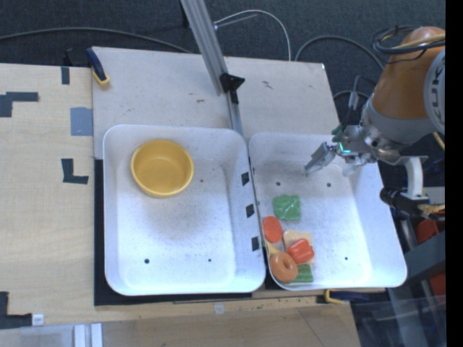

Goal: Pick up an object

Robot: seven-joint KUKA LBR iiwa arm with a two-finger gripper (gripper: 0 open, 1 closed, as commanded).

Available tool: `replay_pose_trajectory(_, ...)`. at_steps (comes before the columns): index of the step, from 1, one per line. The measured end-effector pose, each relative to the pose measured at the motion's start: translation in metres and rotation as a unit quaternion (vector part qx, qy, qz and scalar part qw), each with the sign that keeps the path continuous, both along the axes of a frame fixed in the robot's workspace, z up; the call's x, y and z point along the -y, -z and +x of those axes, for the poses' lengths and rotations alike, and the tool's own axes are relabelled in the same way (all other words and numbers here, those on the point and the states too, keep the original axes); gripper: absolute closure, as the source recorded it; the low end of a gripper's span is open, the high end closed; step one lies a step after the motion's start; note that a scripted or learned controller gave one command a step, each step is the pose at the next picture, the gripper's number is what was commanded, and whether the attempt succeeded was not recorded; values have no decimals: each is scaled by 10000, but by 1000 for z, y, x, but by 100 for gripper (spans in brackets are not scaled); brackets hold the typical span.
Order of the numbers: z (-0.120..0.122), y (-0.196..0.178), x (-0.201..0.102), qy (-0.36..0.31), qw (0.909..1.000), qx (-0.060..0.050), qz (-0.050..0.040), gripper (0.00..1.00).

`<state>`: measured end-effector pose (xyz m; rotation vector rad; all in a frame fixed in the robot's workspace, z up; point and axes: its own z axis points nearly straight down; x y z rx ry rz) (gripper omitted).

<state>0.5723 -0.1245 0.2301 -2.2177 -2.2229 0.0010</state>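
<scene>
Right bin [376, 266]: a cluster of small items at its near left corner. Green block [287, 207] lies farthest; nearer lie an orange-red round piece [272, 229], a red pepper-like piece [301, 251], an orange ring [283, 267] and a green piece [304, 272], touching one another.

Left bin [173, 266]: yellow bowl [162, 167], upright, at far left.

Gripper [316, 163]: over the right bin's far part, well apart from the cluster; fingers parted, nothing between them.
</scene>
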Motion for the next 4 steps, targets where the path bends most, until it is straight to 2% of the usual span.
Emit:
replay_pose_trajectory(1, 0, 44, 3, 7, 10000, -22, -5, 0)
replay_pose_trajectory(2, -3, 103, -7, 4, 10000, -32, 1, 0)
replay_pose_trajectory(3, -2, 141, -8, 7, 10000, 9, -2, 0)
replay_pose_trajectory(4, -3, 131, -9, -2, 10000, 4, -1, 100)
